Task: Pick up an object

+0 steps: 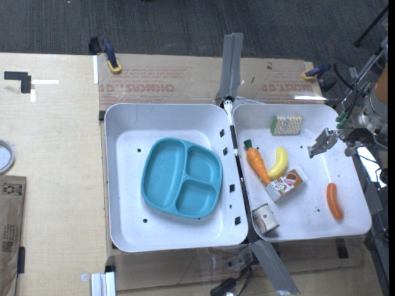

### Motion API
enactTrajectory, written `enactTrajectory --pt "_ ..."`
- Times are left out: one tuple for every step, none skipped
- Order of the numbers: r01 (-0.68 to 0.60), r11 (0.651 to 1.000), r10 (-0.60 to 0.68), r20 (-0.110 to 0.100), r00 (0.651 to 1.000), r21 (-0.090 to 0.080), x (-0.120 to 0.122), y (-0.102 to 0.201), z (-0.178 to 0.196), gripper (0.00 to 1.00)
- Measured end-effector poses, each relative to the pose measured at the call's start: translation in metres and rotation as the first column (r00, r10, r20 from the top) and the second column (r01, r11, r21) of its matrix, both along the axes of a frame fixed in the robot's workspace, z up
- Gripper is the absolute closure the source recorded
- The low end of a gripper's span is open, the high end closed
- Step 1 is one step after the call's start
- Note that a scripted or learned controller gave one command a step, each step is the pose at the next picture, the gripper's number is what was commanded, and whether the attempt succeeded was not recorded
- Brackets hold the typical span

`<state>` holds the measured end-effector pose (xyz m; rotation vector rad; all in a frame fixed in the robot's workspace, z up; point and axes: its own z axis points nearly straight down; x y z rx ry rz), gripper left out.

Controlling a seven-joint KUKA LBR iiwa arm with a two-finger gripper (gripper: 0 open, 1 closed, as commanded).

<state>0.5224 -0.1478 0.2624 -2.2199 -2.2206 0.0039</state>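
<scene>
The gripper hangs at three o'clock over the right bin, fingers spread and holding nothing, apart from the banana, carrot and sausage lying below.

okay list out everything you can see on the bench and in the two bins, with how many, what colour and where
Left bin: one, white, left of the divider.
Divided plate: one, light blue, three compartments, middle of the left bin.
Right bin: one, white, right of the divider.
Carrot: one, orange with green top, left part of the right bin.
Banana: one, yellow, just right of the carrot.
Small carton: one, brown and white, below the banana.
Can: one, lying at the right bin's near left corner.
Sponge-like block: one, pale, speckled, far side of the right bin.
Sausage: one, orange-red, right part of the right bin.
Clamps: two, blue and yellow, far corners of the cardboard.
Tape roll: one, far left edge.
Gripper: one, grey, over the right bin's right side, holding nothing visible.
</scene>
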Motion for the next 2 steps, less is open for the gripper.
enactTrajectory --pt "-0.116 0.993 0.116 0.000 0.993 0.001 -0.022 0.024 -0.051 0.00" --pt "-0.074 0.997 0.074 -0.001 0.997 0.001 0.037 0.039 -0.162 0.00"
